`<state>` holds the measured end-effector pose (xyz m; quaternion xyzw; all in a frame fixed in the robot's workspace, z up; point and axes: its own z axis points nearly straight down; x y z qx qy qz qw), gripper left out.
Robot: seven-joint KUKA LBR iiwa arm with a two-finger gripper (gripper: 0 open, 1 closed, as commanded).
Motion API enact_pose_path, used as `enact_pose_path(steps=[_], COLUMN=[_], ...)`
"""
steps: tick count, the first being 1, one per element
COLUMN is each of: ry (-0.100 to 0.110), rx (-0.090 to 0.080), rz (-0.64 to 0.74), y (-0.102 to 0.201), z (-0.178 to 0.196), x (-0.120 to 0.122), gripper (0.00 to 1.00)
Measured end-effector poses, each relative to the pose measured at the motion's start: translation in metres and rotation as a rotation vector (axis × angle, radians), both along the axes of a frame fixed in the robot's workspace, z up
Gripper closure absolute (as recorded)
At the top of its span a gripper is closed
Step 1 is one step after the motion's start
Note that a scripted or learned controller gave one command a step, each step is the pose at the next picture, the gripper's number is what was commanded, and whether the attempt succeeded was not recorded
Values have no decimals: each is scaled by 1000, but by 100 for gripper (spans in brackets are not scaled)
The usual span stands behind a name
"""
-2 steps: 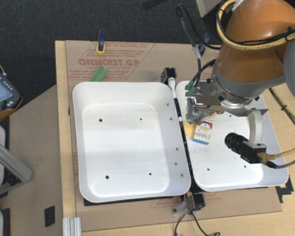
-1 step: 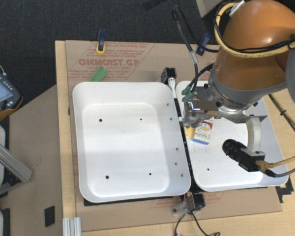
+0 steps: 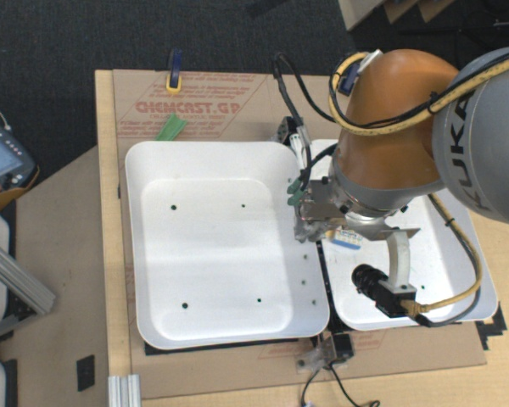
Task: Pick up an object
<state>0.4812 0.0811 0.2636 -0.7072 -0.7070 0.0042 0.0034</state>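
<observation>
The arm's orange and grey wrist (image 3: 382,134) hangs low over the right bin (image 3: 462,253) and hides most of its floor. My gripper (image 3: 312,220) shows as a metal block under the wrist, at the right bin's left wall, close to the ridge between the two bins. A small white and blue object (image 3: 348,239) lies just right of it on the bin floor, partly under the wrist. A small teal-green piece (image 3: 295,192) sits at the gripper's upper left; I cannot tell what it is.
The left bin (image 3: 153,253) stands to the left of the gripper. Both bins rest on a cardboard sheet (image 3: 204,100) that bears a green clip (image 3: 171,127) and a blue clamp (image 3: 175,68). Cables run along the back between the bins.
</observation>
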Motion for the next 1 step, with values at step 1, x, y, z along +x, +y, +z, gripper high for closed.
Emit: enact_pose_path(steps=[1], ry=[-21], rx=[-2], rz=[-10], y=[-105], z=[91], x=[-1], gripper=[100])
